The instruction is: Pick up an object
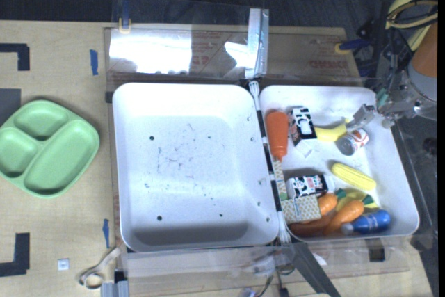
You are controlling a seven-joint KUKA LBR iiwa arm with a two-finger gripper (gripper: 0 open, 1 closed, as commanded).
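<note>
Toys crowd the right bin (407,170), leaving bare floor only near its back edge. The left bin (188,149) lies open from rim to rim. The gripper (366,115) hangs at the right bin's back right corner, just above a small can (353,141); its state cannot be told. Counted there: one large carrot (277,133), one banana (332,131), one corn cob (353,177), two cow-print cartons (302,123), one blue bottle (370,221). A green divided plate (46,147) sits by the bench's left edge.

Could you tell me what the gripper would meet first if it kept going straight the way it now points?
Probably the small round can, just past the gripper in the right bin; depth is unclear.
</note>
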